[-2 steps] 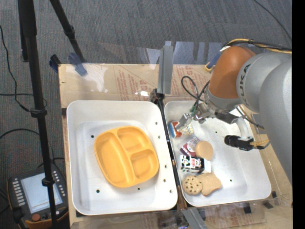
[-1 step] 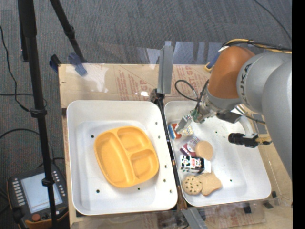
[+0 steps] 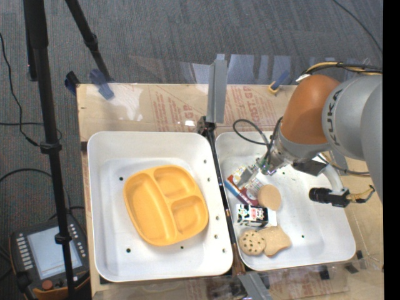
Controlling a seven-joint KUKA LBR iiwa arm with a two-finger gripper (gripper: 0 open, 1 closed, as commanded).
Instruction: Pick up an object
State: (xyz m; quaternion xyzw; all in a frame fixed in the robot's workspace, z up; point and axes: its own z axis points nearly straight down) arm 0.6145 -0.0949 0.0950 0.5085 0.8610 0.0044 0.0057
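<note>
The arm [image 3: 325, 114] hides the tool's fingers.

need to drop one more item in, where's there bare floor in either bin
Left bin: bare strips around the yellow tray, widest along the near edge and the left wall. Right bin: open floor on its right half, past the cookie. Crowded: the right bin's left side, where the gripper hangs over the packets and round biscuit.

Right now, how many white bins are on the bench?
2: the left bin holds a yellow divided tray; the right bin holds the small items, with the arm above it.
</note>
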